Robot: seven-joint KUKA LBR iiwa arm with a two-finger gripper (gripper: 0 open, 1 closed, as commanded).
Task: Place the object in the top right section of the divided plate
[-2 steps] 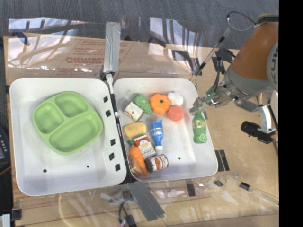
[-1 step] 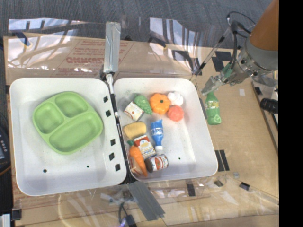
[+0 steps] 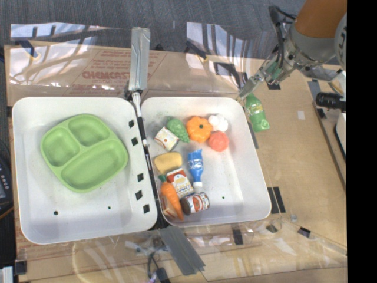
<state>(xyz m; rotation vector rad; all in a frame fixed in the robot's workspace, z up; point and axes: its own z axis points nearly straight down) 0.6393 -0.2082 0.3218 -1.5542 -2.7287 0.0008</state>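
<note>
- The table carries two shallow white bins side by side; the left bin holds the divided plate, the right bin holds a heap of toy food.
- The arm reaches in from the right, high over the far right corner of the right bin, with its wrist slanted down and to the left.
- The divided plate is light green, with two small sections on its far side and one long section on its near side. The top right section has nothing in it.
- The gripper points at the bin's far right rim. Whether the fingers are wide or narrow, I cannot tell.
- The green bottle lies just below the gripper, across the right rim of the bin and partly on the table. I judge that it is the object of the task. It looks light, stiff and smooth, so it may slip; a hold across the middle of its body seems safest.
- In the right bin lie a small orange pumpkin, a red ball and a carrot.
</note>
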